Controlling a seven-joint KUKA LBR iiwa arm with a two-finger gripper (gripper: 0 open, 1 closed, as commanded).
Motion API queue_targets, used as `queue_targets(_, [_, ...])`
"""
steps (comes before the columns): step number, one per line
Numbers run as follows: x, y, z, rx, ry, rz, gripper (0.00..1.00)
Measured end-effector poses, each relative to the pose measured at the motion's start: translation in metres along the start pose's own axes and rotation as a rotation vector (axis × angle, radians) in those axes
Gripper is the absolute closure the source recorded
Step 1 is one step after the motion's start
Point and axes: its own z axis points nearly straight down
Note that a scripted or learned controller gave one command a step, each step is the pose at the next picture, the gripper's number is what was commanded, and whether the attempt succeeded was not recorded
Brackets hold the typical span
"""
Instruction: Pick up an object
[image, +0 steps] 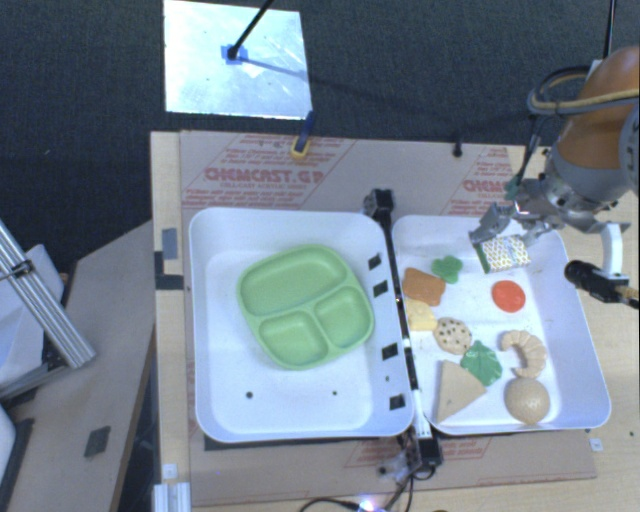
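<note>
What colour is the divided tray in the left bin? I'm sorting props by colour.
Light green, plain with no pattern; the tray shows clearly in the camera view.

Brightness: even and fairly bright, with the white bins (300, 420) near washed out.
Glare: a silvery sheet (237, 62) at the top reflects light in pale patches.
Shadows: soft and short, tucked beside the green tray (305, 305) and the food pieces.
Sharpness: slightly soft throughout; the arm (600, 120) looks mildly blurred.

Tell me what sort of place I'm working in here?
Likely a robotics lab test bench: two white bins on a board, toy food such as a croissant and cookie, and the arm's gripper hanging over them.
</note>
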Motion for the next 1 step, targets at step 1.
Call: queue_targets(1, [-0.0001,0.0012,-0.0161,0.003,0.001,-0.004,1.0])
